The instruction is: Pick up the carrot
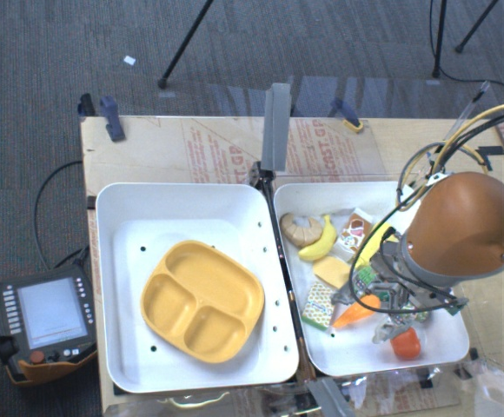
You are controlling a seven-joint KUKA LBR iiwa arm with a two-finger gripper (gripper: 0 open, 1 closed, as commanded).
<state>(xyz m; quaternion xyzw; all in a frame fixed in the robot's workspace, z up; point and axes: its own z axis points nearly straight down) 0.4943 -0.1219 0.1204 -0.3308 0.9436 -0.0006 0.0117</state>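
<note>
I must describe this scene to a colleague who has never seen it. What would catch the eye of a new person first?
First, the yellow divided plate lying in the left bin. Then the arm's big orange band over the right bin, where the gripper is low among crowded toy food, next to the carrot, with a banana further back and a tomato nearer the front.

Red printing runs across the brown cardboard sheet [226, 150] under the bins, at 12 o'clock from the left bin [113, 233], but it lies upside down and too blurred to read. A small printed packet [354, 231] and a patterned card [319, 305] in the right bin [447, 341] carry markings, none legible.
</note>
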